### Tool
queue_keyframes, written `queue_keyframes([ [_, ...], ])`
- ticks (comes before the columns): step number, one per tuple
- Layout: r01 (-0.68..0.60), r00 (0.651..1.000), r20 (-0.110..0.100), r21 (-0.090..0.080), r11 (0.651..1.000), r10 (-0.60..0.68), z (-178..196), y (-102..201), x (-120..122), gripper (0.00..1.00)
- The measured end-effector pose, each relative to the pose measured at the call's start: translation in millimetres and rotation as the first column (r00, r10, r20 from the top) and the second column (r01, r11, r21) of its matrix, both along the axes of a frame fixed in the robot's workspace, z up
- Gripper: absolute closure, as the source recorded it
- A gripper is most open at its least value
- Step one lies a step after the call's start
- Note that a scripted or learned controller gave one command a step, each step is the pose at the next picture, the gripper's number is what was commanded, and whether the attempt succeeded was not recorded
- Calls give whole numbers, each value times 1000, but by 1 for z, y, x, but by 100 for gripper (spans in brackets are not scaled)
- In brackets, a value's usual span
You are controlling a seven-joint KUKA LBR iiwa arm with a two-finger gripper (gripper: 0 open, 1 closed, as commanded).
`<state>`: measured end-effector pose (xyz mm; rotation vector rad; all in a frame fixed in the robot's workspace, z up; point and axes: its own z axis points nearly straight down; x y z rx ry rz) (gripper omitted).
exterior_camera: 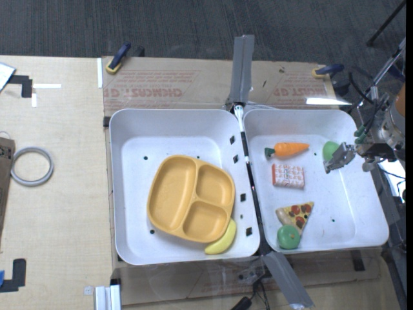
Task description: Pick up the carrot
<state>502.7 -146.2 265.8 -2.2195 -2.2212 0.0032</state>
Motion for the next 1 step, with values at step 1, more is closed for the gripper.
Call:
queue_keyframes([
  [1, -56, 998, 1, -1, 998, 56, -46, -32, 65, 0],
])
